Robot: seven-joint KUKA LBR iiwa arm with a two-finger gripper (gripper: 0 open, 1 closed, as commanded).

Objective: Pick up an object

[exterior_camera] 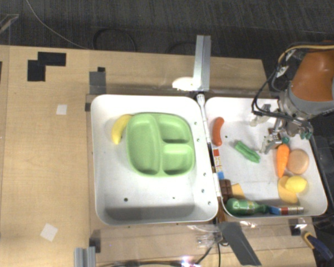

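Note:
In the right bin [256, 196] lie a red sausage [217, 130], a green pea pod [247, 151], an orange carrot [282, 159], a tan egg-like ball [298, 161], a yellow lemon [292, 187], a green bottle [246, 207] and a small brown block [225, 187]. My gripper [274, 140] hangs over the bin's upper right part, its fingertips just above the carrot's top end and right of the pea pod. Nothing shows between its fingers.
The left bin [108, 199] holds a green divided plate [158, 143] with a yellow banana [119, 128] at its left edge. A metal post [202, 60] stands behind the bins' shared wall. Cables loop around the arm's wrist at the right.

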